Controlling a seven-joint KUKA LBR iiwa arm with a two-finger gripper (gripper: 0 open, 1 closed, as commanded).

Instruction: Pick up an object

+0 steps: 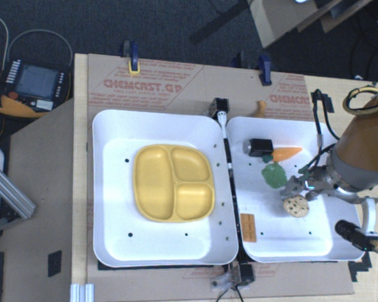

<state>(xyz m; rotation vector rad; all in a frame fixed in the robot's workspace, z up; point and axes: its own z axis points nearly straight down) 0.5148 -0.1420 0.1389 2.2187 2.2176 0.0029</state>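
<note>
Smooth yellow three-compartment tray [173,182]; speckled round cookie [295,206] beneath end effector [300,189].

Glossy white plastic bins [111,174], smooth yellow plastic tray [173,182] — matt cardboard bench [90,96]

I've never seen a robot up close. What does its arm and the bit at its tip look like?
The arm is a thick rounded column: an orange band, then grey below toward the wrist. Black cables loop beside it. At its tip sits a small end effector of grey metal, with thin wires running to it.
</note>
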